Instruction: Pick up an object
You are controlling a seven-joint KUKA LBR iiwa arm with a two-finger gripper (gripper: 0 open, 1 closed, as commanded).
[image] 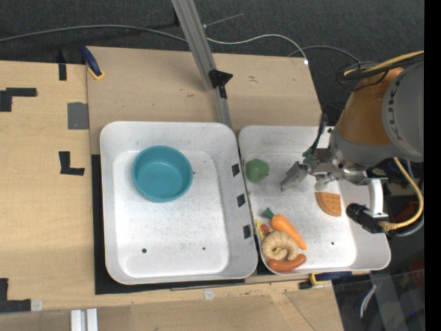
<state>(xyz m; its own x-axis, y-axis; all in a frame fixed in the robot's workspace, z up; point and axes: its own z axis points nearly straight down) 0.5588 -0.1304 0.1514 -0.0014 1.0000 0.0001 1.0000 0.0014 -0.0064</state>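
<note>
Two bins lie below me, and all the candidates sit in the right bin (344, 254), so that is my landmark. My gripper (298, 174) hangs over that bin's upper middle, fingers spread apart with nothing between them. Nearest thing: the green ball (258, 169), sitting toward the bin's left wall, just beside my fingertips and level with them, so it lies straight off my fingers toward the divider. It is round, so no long axis to line up with, which suits me. Down in the bin's lower left corner the carrot (289, 230) slants, its long axis running from upper left to lower right, touching a pale knobbly toy (278, 243) and a red sausage (286, 261); that cluster looks crowded. An orange wedge (329, 203) rests near the bin's right side, partly beneath my wrist. My call: the ball is the shortest reach, a small slide leftward and then down.
</note>
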